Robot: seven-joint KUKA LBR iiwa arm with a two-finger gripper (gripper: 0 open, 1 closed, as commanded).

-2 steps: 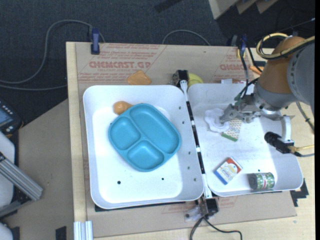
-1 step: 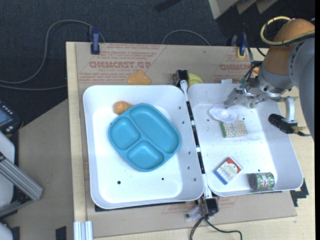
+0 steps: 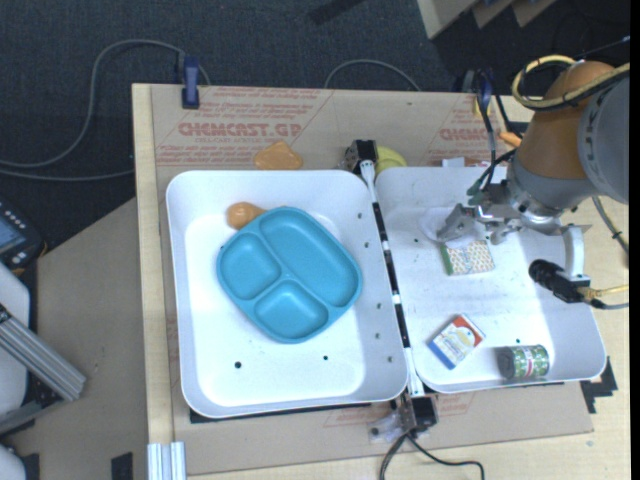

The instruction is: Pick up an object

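Over the right bin's (image 3: 560, 368) far half, the gripper (image 3: 470, 223) hovers, fingers apart and holding nothing. Just nearside of them lies the small patterned packet (image 3: 468, 259), a short drop towards the bin's middle.

Place: robotics lab.
Evidence: arm (image 3: 570, 118) over a board-topped bench (image 3: 300, 118), two white bins (image 3: 200, 368), clamped cables (image 3: 120, 58), dark carpet (image 3: 70, 18).
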